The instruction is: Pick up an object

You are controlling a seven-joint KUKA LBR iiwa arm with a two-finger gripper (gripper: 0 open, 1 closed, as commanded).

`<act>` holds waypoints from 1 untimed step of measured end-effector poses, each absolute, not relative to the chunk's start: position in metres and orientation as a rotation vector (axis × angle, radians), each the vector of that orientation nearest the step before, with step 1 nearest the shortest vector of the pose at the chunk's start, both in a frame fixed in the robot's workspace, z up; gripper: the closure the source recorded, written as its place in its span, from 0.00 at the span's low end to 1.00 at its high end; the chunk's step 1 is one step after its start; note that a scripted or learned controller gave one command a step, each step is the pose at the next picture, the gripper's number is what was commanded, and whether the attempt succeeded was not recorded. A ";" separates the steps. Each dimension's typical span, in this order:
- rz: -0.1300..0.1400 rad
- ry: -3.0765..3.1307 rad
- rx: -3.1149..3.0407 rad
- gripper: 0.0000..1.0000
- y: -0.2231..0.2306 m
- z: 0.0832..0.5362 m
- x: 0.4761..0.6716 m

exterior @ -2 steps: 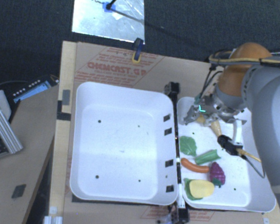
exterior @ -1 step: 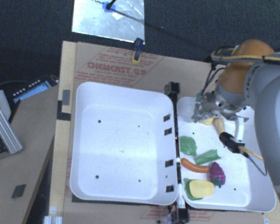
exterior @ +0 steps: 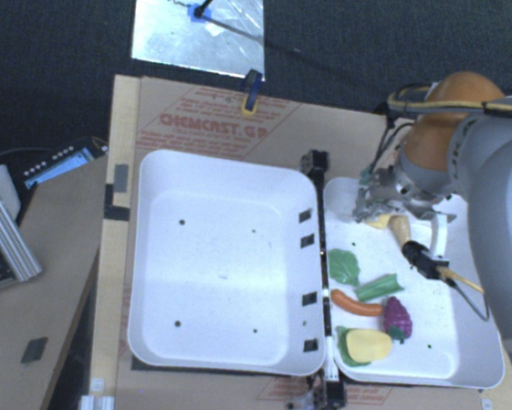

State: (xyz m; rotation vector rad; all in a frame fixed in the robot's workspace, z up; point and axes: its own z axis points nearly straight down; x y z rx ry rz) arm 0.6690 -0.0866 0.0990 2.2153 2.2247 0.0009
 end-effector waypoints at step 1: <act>-0.005 2.221 2.224 1.00 -0.116 0.083 0.625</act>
